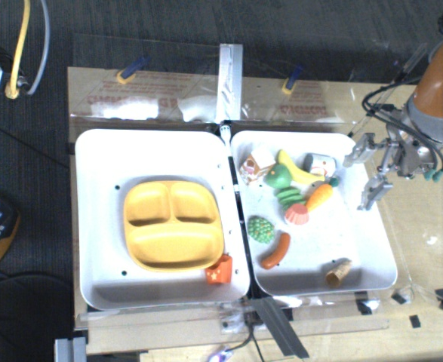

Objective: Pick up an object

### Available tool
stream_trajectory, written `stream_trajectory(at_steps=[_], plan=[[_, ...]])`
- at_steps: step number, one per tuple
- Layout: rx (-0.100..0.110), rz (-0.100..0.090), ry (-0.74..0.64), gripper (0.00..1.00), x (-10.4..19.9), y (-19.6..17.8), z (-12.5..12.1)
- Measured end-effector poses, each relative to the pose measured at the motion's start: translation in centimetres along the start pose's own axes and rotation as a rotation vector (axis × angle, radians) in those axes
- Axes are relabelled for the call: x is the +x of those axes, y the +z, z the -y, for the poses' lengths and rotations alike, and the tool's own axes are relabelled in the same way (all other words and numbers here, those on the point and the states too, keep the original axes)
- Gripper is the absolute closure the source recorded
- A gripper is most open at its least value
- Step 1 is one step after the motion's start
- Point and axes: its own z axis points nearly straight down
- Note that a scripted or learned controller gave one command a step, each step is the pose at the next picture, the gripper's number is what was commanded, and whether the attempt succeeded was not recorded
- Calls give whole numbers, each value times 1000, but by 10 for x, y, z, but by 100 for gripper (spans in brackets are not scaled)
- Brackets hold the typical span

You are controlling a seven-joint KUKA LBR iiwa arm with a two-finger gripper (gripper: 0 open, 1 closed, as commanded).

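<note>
Gripper: I see the gripper point(366, 178) over the right edge of the right bin point(372, 274), toward its far right corner. Its two fingers stand apart, with nothing between them.
Arm: the grey arm with its orange band point(431, 89) enters from the right, above the bench.
Task progress: by my reading, no pick is made yet. Every object lies on a bin floor; approach, descent, closing and lift all remain.
Nearest candidates: the carrot point(320, 195) and the small can point(319, 161) lie near the far edge of the right bin, closest to the gripper.
Cluster: the banana point(294, 168), green vegetable point(281, 179) and pink piece point(296, 214) crowd together there; I expect a clean grip to be harder.
Isolated items: the sausage point(275, 250) and cork-like piece point(338, 271) sit apart near the front edge.
Left bin: the yellow tray point(173, 225) occupies the centre of the left bin point(100, 164); an orange block point(219, 271) rests at its front right corner.
</note>
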Motion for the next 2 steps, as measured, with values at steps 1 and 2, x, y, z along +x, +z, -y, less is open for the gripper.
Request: stream_trajectory(at_steps=[1,2], plan=[[-1,1,26,0,-3,135,3],[3,13,83,0,29,145,-15]])
